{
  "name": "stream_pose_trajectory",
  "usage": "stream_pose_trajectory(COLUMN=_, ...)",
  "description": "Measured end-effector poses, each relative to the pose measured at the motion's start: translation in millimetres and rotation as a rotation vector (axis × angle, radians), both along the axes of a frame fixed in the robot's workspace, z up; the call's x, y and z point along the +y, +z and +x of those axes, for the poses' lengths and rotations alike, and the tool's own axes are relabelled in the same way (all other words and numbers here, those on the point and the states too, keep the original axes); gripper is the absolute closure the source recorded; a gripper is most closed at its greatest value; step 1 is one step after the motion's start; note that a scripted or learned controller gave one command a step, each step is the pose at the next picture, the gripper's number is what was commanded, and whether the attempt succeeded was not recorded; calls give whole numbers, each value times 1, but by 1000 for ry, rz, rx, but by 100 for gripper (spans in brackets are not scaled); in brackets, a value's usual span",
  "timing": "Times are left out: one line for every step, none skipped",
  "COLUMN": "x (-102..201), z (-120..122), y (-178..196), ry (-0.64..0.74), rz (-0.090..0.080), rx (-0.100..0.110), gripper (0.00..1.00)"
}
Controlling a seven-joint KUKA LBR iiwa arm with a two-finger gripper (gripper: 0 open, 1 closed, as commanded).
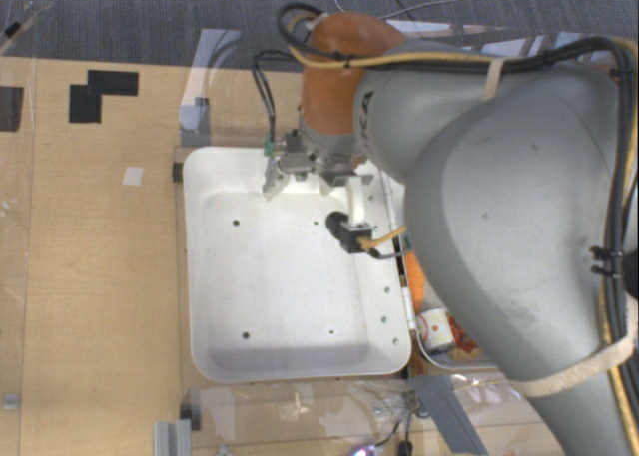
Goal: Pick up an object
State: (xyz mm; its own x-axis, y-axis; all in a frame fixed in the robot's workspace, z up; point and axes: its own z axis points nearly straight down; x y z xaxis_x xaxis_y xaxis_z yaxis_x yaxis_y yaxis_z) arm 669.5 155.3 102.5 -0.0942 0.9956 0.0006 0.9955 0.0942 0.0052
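The gripper (300, 173) hangs over the left bin's (280, 334) far edge, grip unreadable, while the objects (439, 329) lie behind it under the arm (499, 205).

Two shallow white bins sit side by side on one tan surface (90, 274): the left bin (290, 344) and the right bin (444, 359), mostly covered by one grey arm (509, 205). One white cylindrical object (433, 326) and one orange object (414, 279) show in the right bin.

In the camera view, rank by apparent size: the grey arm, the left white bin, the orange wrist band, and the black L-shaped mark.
1. Grey arm, enlarged by nearness
2. Left white bin
3. Orange wrist band
4. Black L-shaped mark
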Motion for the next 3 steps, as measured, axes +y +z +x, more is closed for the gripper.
stream_pose_trajectory(x=-13, z=0, y=114, ry=-386, rz=2, rx=-1, gripper=0)
stream_pose_trajectory(x=74, z=-9, y=58, ry=-196, rz=1, rx=3, gripper=0)
stream_pose_trajectory(x=22, z=-121, y=72, ry=-200, rz=2, rx=3, gripper=0)
